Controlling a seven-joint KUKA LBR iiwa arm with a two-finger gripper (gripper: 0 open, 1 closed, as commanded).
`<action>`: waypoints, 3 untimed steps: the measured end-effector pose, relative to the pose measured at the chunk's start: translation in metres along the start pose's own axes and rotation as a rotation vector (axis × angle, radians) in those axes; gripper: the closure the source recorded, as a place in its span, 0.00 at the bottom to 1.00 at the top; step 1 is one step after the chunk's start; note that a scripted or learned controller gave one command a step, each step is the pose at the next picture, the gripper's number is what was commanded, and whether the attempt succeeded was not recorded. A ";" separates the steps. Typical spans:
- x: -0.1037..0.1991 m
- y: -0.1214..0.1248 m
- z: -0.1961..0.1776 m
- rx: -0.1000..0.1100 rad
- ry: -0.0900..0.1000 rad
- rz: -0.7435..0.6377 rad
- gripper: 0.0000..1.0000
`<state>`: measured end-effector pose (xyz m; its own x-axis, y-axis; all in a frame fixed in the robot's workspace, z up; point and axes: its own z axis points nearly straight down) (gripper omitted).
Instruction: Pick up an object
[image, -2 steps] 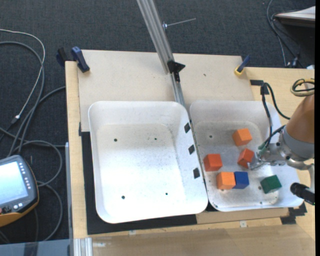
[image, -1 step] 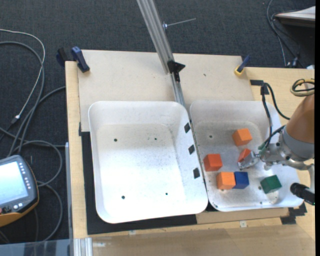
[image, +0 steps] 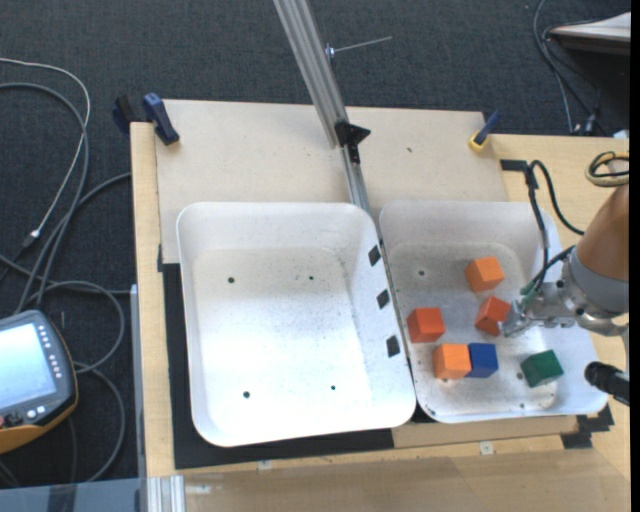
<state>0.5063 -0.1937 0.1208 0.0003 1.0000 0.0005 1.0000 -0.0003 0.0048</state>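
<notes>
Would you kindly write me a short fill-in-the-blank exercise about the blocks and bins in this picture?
1. All the blocks lie in the ____ bin as the camera sees it.
2. The orange block at the front touches a ____ block.
3. The block nearest the bin's front right corner is ____.
4. The gripper sits beside a ____ block.

Missing words: right; blue; green; red
</notes>
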 end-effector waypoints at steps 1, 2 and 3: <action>0.000 0.000 0.001 0.001 0.000 0.000 0.00; 0.000 0.001 -0.010 -0.003 -0.001 -0.001 1.00; 0.000 0.001 -0.010 -0.002 0.000 0.000 0.00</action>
<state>0.5070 -0.1935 0.1306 -0.0002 1.0000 0.0006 1.0000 0.0002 0.0066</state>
